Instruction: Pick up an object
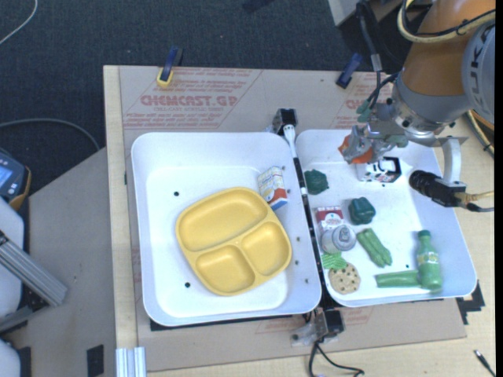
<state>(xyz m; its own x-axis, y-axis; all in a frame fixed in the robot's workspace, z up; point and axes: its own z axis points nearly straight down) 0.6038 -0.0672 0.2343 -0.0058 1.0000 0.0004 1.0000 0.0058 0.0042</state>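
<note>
My gripper (374, 160) hangs over the back of the right bin (464, 242), near its left corner. A small orange-red thing (354, 148) shows right against the gripper's left side; I cannot tell whether it is held. Below the gripper in that bin lie a dark green lump (316, 181), a green pepper-like piece (361, 210), a red packet (328, 214), a small can (342, 238), a green pickle (375, 248), a cookie (343, 277), a green bottle (427, 258) and a green stick (395, 280).
The left bin (153, 210) holds a yellow divided plate (233, 240) and a small white carton (273, 185) by its right wall. The bins' shared rim (302, 210) runs between them. Both stand on a brown board (189, 100).
</note>
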